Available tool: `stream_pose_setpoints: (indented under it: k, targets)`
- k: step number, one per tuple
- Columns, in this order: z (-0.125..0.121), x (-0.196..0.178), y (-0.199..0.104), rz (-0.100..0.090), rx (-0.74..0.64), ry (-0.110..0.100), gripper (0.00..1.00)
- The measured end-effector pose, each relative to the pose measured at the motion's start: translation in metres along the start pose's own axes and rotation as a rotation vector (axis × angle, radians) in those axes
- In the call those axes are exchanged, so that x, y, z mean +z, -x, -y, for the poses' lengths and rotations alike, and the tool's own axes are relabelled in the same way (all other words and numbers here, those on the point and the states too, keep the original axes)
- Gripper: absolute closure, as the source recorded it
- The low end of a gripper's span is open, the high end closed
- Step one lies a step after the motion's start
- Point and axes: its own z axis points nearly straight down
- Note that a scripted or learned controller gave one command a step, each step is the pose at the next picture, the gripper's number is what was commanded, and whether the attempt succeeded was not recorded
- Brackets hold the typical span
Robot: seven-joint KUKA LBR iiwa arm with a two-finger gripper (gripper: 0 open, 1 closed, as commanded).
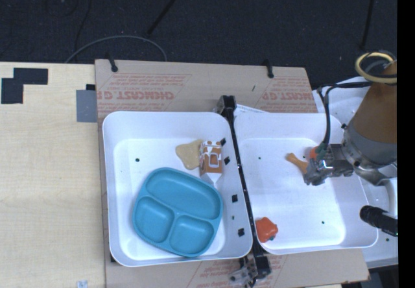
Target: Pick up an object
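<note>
Two white bins side by side on the table (45, 170), a black divider strip running between them.

Right bin (292, 228): the gripper (314, 174) is low over its upper right part, the arm (379, 118) coming in from the right edge. Whether its fingers are spread or closed cannot be told; they are small and dark against the bin floor. A small orange-tan piece (297, 161) lies just to the left of the gripper, reaching toward it; touching or merely beside cannot be told. Nothing is seen clearly gripped. An orange-red object (266, 229) sits at the bin's lower left corner, against the wall by the divider, well apart from the gripper.

Left bin (120, 144): a blue compartment tray (177, 211) lies flat in the lower half, tilted a little in plan. Above it, near the divider, a tan flat piece (189, 152) with a brown-and-white object (211, 157) just beside it on the right. All of these lie well apart from the gripper, across the divider.
</note>
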Motion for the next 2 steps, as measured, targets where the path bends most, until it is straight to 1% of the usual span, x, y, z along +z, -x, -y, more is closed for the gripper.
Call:
stream_pose_setpoints:
  k: [1,2]
  targets:
    - [-0.015,0.011,-0.050,-0.001,-0.001,-0.003,1.00]
    - [-0.017,0.011,-0.096,-0.001,-0.003,-0.002,1.00]
